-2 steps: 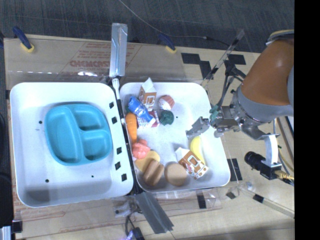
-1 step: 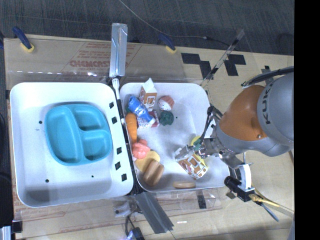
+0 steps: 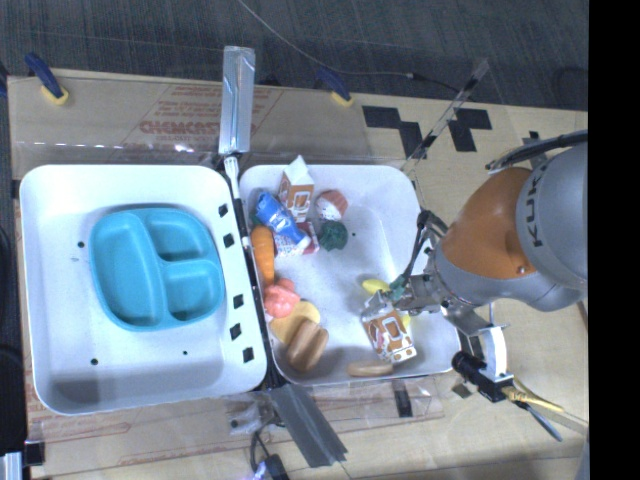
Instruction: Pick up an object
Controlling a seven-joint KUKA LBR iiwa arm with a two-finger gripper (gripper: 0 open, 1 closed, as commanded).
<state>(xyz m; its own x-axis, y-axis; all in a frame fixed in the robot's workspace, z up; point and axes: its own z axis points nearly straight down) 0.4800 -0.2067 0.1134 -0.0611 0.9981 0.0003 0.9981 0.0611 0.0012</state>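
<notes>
We log the end effector (image 3: pixel 400 298) low over the right bin (image 3: pixel 400 193), at the top edge of a small brown-and-white carton (image 3: pixel 389 336) lying near the bin's front right corner; a yellow piece (image 3: pixel 374 286) sits just beside it. We cannot tell how its grasping parts stand, nor whether anything is gripped. The carton appears to rest on the bin floor, so we judge the pick unfinished: grasp and lift remain. The left bin (image 3: pixel 50 268) holds a blue tray (image 3: pixel 160 265).

The two bins (image 3: pixel 60 268) are white; the divided tray (image 3: pixel 158 266) is light blue; the carrot (image 3: pixel 263 253) is orange; the small carton (image 3: pixel 390 335) is brown with white pattern.
</notes>
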